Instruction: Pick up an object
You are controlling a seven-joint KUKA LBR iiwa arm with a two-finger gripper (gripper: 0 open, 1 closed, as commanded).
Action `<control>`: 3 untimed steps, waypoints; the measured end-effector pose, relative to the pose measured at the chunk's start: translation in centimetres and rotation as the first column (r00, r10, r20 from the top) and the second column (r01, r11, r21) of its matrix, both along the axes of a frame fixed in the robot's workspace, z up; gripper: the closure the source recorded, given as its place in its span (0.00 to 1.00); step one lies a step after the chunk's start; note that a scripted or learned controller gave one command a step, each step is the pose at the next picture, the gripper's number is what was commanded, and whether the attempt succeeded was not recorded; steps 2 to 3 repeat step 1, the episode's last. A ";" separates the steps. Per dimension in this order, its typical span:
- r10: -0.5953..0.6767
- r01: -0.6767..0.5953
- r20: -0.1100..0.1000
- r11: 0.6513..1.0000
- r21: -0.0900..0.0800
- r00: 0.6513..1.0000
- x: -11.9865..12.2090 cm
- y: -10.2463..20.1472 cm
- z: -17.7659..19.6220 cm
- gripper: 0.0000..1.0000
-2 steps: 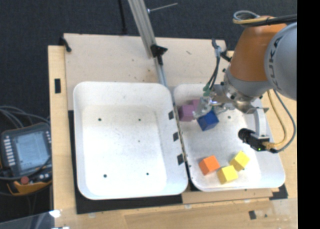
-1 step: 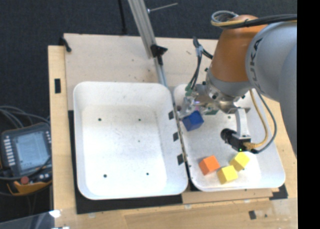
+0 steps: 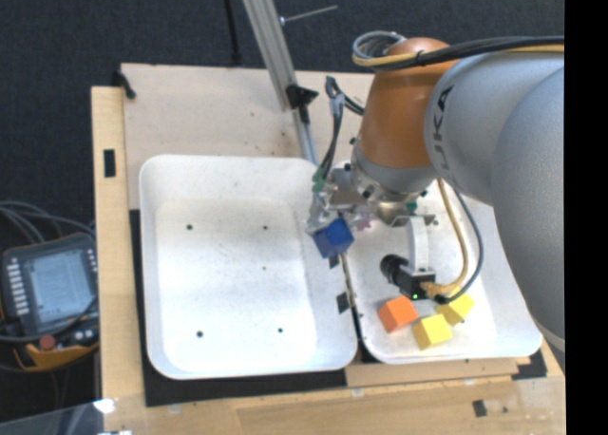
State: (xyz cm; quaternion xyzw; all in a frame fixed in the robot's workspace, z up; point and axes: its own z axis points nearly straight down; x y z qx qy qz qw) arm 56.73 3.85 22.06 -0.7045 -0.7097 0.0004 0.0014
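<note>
I have the blue block [image 3: 333, 236] pinched between the fingers of my gripper [image 3: 334, 226]. It hangs over the seam where the two white bins meet, lifted off the floor of the right bin [image 3: 494, 329] so it can travel. The orange block [image 3: 398, 313] and two yellow blocks [image 3: 432, 330] lie near that bin's front edge. The left bin [image 3: 228, 262] sits alongside.
</note>
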 end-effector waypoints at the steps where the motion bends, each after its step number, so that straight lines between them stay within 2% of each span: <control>1: 0.001 -0.002 0.003 1.000 0.001 1.000 -0.7 5.8 0.2 1.00; 3: 0.001 -0.002 0.003 1.000 0.001 1.000 -0.7 5.8 0.2 1.00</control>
